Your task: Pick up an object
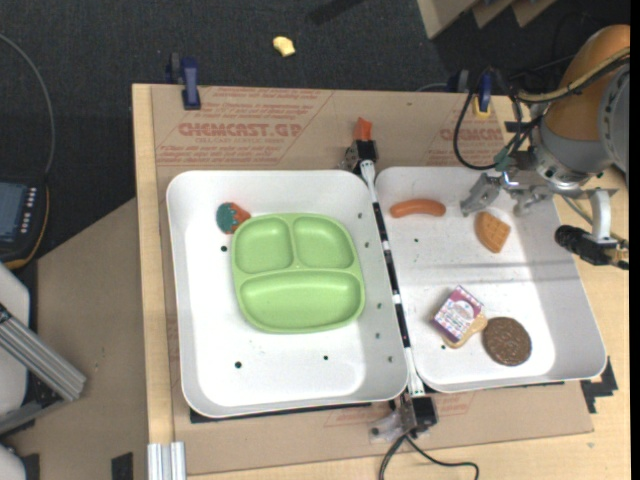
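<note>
Dark speckled carpet surrounds a pale wooden worktop (150,268) covered by a sheet of brown cardboard printed with red lettering and held at the far edge by blue clamps (187,76). Two shallow white plastic bins with rounded corners sit side by side on it, touching along a black hinge-like seam. The left bin (200,368) holds a smooth matte green plate (296,271), a rounded rectangle divided into three compartments, and a small rounded red and teal toy (233,216) touching the plate's far left corner. The right bin (560,308) holds a slim glossy orange-red sausage (417,208) near its far left side, a tan, ridged, wedge-shaped biscuit-like piece (492,232) nearer the middle, and toward the front a small white and purple printed packet (458,315) lying on a tan slab, just beside a flat, round, brown textured cookie (507,340). The grey metal tool (503,193) hangs over the far right part of the right bin, its two fingers spread apart with nothing between them, just above and beyond the tan wedge. Behind it rises the grey arm with its orange band (600,78). A small yellow scrap (284,45) lies on the carpet beyond the worktop.
</note>
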You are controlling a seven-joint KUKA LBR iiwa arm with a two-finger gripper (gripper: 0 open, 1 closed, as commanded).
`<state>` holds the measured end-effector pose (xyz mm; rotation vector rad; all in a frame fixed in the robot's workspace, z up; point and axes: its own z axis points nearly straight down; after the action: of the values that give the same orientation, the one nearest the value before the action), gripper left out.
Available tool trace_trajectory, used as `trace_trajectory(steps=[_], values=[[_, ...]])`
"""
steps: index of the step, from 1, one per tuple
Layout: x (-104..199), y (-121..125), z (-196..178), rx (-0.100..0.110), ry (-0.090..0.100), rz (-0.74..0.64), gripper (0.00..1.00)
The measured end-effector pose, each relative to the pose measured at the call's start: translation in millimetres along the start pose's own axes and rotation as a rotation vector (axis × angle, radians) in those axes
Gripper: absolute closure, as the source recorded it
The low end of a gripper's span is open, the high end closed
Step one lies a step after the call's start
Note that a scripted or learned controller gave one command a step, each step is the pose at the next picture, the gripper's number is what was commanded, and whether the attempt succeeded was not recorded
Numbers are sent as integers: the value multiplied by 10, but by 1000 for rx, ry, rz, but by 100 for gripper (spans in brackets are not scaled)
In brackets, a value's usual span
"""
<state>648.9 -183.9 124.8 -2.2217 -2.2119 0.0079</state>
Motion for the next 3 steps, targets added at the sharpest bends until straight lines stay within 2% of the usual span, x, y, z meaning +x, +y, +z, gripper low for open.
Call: trace_trajectory(steps=[1, 2, 3], values=[[-243, -40, 429, -4, -1, -3, 0], [-230, -18, 285, -10, -3, -6, 100], [-227, -20, 293, -9, -3, -6, 0]])
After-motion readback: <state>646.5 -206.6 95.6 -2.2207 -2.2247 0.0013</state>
